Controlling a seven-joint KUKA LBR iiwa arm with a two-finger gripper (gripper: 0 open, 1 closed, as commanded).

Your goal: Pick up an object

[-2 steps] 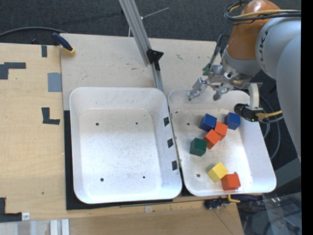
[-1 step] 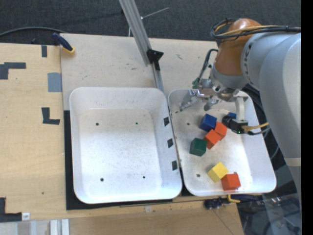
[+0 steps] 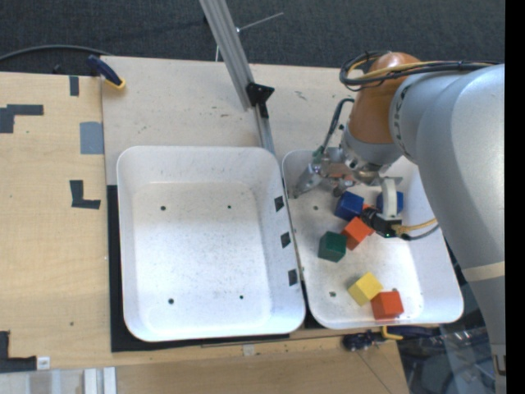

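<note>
Beside the blue block (image 3: 350,203), near the right bin's (image 3: 433,302) back wall, hung the end effector (image 3: 326,173); whether it was open, I cannot tell. That block looked light, rigid, best pinched across flat sides.

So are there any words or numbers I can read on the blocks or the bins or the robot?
None can be read here.
The blue block, orange block, green block, yellow block and red block show plain faces.
The right bin and left bin carry only small dark dots and clips, no letters.
The arm shows no legible label.
The dark shapes on the bench are tape pieces, not writing.
</note>
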